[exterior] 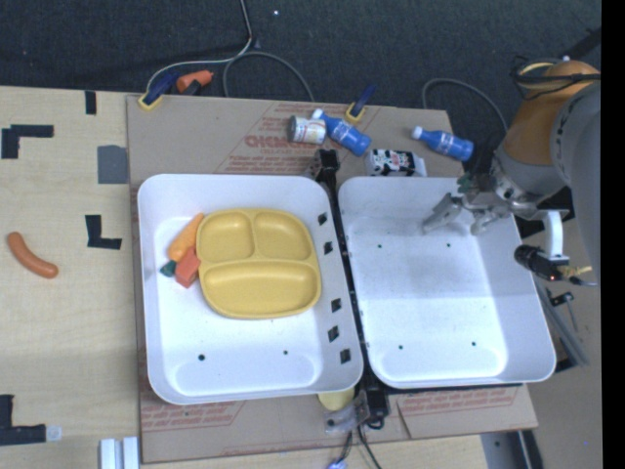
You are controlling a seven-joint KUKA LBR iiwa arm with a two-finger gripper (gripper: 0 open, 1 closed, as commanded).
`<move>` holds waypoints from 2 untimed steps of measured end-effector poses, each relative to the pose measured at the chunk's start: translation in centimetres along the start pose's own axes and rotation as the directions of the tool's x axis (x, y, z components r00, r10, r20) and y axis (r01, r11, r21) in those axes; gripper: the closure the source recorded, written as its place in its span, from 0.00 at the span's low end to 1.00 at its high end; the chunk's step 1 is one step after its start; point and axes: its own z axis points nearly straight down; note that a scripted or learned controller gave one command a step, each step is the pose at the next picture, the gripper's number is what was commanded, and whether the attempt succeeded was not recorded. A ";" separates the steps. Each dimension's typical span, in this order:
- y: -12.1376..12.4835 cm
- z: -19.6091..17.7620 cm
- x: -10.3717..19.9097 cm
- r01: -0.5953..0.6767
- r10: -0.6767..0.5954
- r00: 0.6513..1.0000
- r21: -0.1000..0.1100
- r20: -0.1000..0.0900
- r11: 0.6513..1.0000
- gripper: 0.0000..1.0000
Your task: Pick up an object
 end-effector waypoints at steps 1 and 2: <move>-5.7 3.0 11.6 0.013 -0.013 1.000 -0.002 -0.004 1.000 0.00; -9.9 2.8 8.5 0.004 -0.004 1.000 -0.008 -0.003 1.000 0.00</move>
